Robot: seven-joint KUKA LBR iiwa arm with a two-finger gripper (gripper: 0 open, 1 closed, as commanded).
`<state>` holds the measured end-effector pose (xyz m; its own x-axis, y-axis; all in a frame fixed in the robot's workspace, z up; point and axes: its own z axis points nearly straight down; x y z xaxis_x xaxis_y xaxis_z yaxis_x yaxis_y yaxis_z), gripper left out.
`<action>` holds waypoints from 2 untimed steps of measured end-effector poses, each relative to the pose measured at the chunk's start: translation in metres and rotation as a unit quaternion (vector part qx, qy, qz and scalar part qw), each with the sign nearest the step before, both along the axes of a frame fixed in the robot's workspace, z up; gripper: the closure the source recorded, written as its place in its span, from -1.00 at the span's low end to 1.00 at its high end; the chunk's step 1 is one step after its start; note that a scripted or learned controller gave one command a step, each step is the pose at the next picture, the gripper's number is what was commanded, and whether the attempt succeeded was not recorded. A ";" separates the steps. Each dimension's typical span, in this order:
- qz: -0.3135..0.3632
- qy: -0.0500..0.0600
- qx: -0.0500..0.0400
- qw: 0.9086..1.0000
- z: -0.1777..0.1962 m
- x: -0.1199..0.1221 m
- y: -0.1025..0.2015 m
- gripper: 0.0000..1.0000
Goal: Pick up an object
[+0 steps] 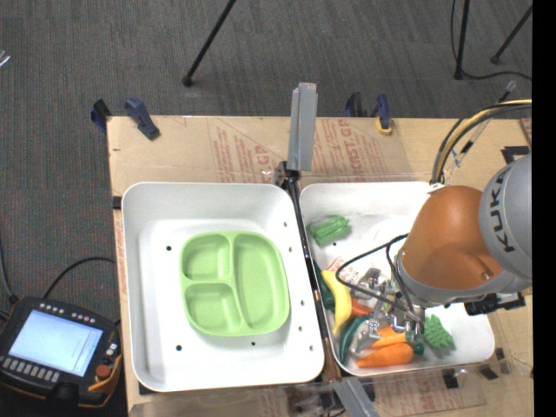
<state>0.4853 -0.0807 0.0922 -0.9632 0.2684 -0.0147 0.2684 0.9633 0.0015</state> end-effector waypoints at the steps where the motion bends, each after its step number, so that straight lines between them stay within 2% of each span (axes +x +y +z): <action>1: 0.003 0.001 0.000 1.000 0.008 0.000 0.001 1.00; 2: -0.179 0.004 0.003 0.984 -0.002 0.057 -0.009 1.00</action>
